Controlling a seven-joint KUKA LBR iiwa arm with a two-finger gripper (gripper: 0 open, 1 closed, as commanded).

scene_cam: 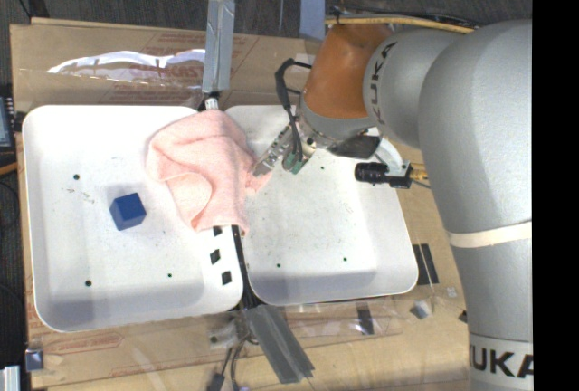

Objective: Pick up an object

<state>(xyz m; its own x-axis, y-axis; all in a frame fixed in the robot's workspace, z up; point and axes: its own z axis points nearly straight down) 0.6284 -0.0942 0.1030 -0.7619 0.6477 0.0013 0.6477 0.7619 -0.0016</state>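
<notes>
Two white bins sit side by side on the bench. The left bin (54,226) holds a small blue cube (128,210), lying on the floor toward the left, well apart from everything else. A pink cloth (204,167) is heaped at the right side of that bin and spills over the shared rim, its right edge drooping into the right bin (344,244).

The arm (434,100) comes in from the right, big and grey, its orange band (339,77) hanging over the far edge of the right bin. The gripper (279,158) points down and to the left, its tip just beside the cloth's right edge, over the far left corner of the right bin. From here I cannot tell whether the claw is spread or pressed together, nor whether it touches the cloth; the tip is small and blurred against the pink folds.

A black cable (288,90) loops beside the wrist.
</notes>
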